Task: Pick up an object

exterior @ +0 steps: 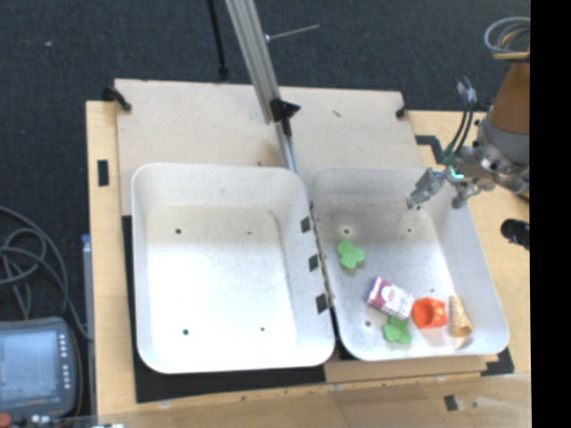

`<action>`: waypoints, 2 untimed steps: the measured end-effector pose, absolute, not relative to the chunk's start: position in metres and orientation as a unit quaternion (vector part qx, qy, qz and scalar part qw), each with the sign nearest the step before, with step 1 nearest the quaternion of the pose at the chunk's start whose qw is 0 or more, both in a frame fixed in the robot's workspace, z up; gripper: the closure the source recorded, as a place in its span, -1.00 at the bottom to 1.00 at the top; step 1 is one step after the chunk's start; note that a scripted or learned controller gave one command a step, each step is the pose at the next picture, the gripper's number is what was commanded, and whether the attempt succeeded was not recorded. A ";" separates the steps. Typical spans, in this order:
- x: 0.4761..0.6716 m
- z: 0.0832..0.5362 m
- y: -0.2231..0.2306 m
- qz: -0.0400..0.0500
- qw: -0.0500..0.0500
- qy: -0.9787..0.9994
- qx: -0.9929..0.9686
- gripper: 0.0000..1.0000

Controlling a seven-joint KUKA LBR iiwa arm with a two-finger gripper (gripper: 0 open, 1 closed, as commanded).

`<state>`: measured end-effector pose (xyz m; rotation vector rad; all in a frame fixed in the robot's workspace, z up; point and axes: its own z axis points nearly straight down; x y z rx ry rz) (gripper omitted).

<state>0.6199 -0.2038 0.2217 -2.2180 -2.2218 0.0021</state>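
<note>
Camera view puts my gripper (439,188) high over the far right rim of the right bin (384,194), fingers apart with nothing between them. I judge it parked there to keep clear of the objects before a descent. Everything pickable is clustered toward the near end of that bin: a green toy (351,256) alone in the middle, then a pink-and-white carton (391,298), an orange cup (429,313), a tan cone (459,318) and a second green piece (396,333). All lie well apart from the claw, nearer the camera. The left bin (223,266) carries no candidates for me.
</note>
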 end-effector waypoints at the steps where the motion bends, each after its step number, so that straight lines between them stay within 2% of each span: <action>1: 0.621 0.225 -0.204 0.001 -0.001 -0.709 -0.706 -1.00; 2: 0.624 0.175 -0.196 0.002 0.000 -0.709 -0.706 -1.00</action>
